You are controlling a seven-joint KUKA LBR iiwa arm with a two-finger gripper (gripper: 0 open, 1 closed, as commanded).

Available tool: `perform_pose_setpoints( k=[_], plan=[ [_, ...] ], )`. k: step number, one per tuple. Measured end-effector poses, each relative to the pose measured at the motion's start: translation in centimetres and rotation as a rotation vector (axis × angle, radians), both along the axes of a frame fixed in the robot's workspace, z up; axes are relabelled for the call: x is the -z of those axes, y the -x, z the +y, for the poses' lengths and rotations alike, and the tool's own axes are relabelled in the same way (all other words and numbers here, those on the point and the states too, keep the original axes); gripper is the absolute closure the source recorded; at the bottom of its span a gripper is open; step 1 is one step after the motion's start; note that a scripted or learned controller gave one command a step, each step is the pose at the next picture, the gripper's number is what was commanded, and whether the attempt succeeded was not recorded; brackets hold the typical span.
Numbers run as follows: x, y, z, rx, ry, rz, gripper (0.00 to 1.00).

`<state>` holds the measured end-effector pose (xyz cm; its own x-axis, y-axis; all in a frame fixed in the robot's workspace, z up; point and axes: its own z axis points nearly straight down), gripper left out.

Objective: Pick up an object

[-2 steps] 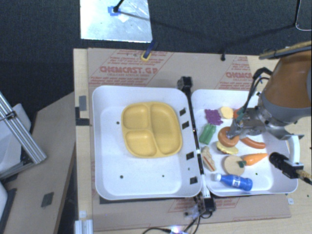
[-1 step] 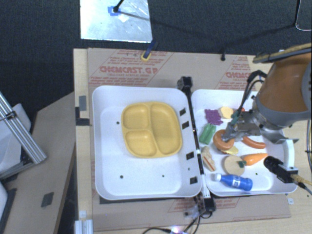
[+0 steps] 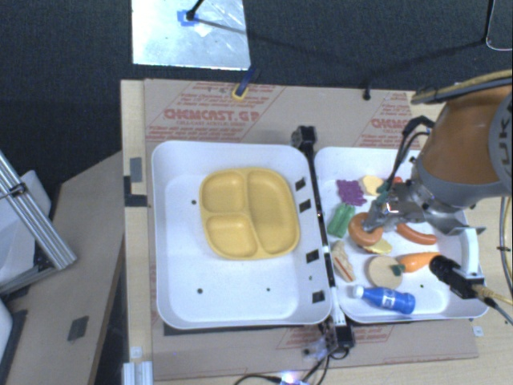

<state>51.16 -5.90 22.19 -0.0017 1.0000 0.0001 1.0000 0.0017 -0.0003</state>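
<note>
The right bin [image 3: 417,317] holds several toy foods. My gripper [image 3: 383,213] hangs low over its middle, right above an orange-brown bun-shaped piece [image 3: 365,233]. Beside it on the right lies a reddish sausage [image 3: 418,233], with a carrot [image 3: 415,261] below that. A round tan disc [image 3: 382,271] and a blue bottle [image 3: 387,298] lie towards the front. To the left are a green piece [image 3: 340,219], purple grapes [image 3: 349,190], a small yellow piece [image 3: 372,184] and a striped strip [image 3: 343,262]. Nothing shows held in the gripper.
The left bin [image 3: 184,295] holds a yellow divided plate [image 3: 247,213]. A black-clipped divider [image 3: 314,215] runs between the two bins. The arm's orange band and grey body cover the right bin's far right corner.
</note>
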Motion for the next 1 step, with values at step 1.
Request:
perform_pose_setpoints(
  k=[1],
  plan=[
    [-1.25, 1.12, -0.27, 0.001, 0.0, -0.002, 1.0]
  ],
)
